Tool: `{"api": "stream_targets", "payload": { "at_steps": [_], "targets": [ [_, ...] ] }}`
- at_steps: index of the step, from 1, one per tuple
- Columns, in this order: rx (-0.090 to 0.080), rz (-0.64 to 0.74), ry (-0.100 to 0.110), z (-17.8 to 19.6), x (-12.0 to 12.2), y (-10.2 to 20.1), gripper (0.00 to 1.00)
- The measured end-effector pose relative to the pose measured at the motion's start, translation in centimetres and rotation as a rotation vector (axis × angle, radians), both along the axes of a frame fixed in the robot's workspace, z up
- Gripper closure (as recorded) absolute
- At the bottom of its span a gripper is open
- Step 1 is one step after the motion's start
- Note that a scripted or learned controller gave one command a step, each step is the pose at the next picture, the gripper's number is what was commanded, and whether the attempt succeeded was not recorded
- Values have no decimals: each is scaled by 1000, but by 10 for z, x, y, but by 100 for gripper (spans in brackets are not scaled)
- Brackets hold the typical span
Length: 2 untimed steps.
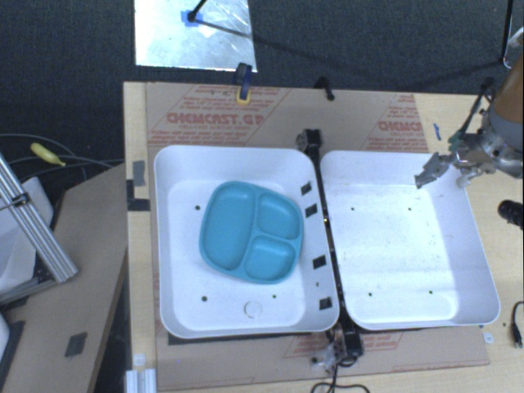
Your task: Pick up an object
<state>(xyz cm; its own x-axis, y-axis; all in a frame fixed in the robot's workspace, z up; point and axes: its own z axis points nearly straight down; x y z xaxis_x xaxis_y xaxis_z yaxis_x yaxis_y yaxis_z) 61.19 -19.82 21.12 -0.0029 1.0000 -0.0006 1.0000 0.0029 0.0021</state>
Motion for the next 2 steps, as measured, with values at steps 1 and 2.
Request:
{"api": "stream_targets", "payload": {
  "at_steps": [1,2],
  "targets": [
    [3,-4,11,-102,-54,-8,0],
    [2,-3,5,-128,-98,-8,0]
  ]
}}
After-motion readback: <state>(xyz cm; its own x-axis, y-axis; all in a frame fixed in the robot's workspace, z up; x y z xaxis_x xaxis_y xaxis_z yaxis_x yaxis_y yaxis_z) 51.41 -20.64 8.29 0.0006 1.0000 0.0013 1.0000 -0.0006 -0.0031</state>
